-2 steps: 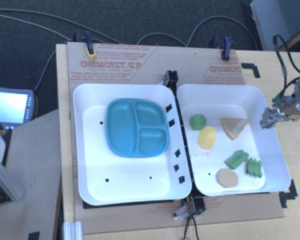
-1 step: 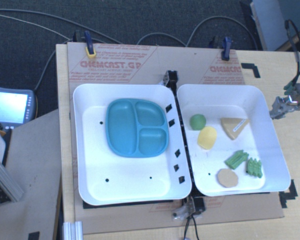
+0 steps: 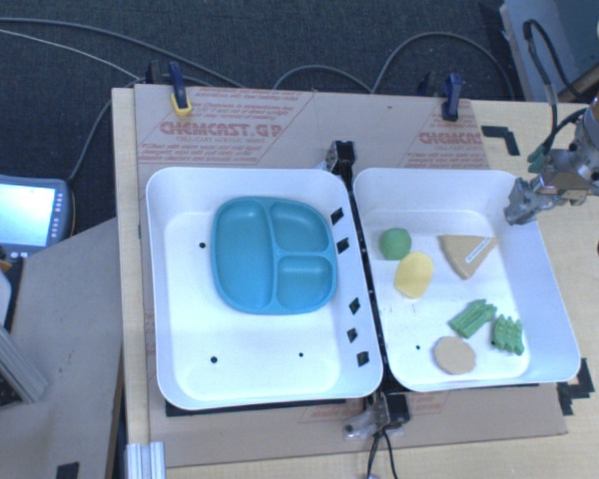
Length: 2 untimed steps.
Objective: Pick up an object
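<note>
So the arm's gripper (image 3: 526,206) sits over the upper right rim of the right-hand shallow white plastic bin (image 3: 551,297), and everything worth grabbing is inside that bin: a small round green ball (image 3: 395,242) near the bin's upper left, a yellow rounded lump (image 3: 413,274) just below the ball and nearly touching it, a tan wedge like a cheese slice (image 3: 466,254) toward the bin's upper middle, a green leafy toy piece (image 3: 472,317) with a second green ridged piece (image 3: 507,334) just beside it lower down, and a tan flat oval (image 3: 454,354) near the bin's bottom edge. If I were calling it, I'd go for the tan wedge since it's the closest thing to the gripper and sits apart from its neighbours, so there's room to come straight down and close across its narrow sides without nudging anything. The ball and the yellow lump are crowded together, riskier. As for the jaws, honestly can't tell how wide they are at this angle, and nothing shows between them, so I'd say no pick yet.
</note>
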### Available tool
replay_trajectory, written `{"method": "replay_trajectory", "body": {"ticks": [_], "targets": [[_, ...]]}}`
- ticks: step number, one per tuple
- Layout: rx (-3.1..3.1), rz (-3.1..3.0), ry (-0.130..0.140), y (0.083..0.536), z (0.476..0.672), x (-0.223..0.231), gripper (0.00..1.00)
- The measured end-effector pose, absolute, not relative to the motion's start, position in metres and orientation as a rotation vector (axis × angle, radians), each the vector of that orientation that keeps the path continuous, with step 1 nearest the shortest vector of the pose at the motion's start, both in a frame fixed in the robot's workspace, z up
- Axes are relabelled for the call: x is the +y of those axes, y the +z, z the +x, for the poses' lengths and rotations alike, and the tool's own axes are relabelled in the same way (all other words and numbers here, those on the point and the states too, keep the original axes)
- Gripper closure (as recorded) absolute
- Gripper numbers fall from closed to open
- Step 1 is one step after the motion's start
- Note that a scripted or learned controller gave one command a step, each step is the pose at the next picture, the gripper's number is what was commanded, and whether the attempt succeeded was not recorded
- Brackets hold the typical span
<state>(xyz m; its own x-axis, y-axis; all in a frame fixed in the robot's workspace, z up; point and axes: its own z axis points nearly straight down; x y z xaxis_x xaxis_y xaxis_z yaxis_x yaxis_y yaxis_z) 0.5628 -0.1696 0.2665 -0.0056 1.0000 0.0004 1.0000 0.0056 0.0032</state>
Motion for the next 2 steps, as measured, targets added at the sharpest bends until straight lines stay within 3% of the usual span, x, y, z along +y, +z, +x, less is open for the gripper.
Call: {"method": "replay_trajectory", "body": {"ticks": [2], "targets": [[2.232,2.216,0.001,0.249,0.589,-0.058,1.00]]}}
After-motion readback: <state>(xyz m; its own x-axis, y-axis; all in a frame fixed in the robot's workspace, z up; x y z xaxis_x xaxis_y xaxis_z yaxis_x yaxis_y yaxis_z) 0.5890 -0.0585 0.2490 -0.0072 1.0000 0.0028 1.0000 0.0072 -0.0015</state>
